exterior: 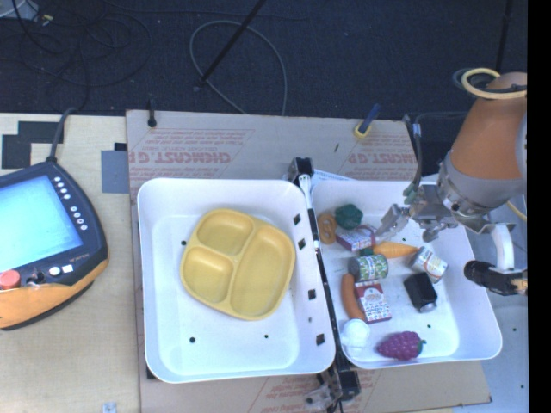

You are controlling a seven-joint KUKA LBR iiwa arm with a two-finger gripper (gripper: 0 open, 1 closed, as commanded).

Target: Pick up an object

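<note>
Two white bins are seen side by side on the bench. In the left bin [164, 334] a yellow divided plate [238, 262] is placed. The right bin [469, 338] is filled with small items: a green can [372, 267], a carrot [394, 250], a sausage [349, 296], a red carton [371, 303], a white egg [355, 331], purple grapes [399, 345], a black block [421, 291] and a dark green piece [348, 216]. The gripper [411, 216] is held above the upper part of the right bin, near the carrot. No item is seen between its fingers. Whether it is wide or narrow cannot be told from this view. A teach pendant [43, 243] is lying at the left of the bench.
</note>
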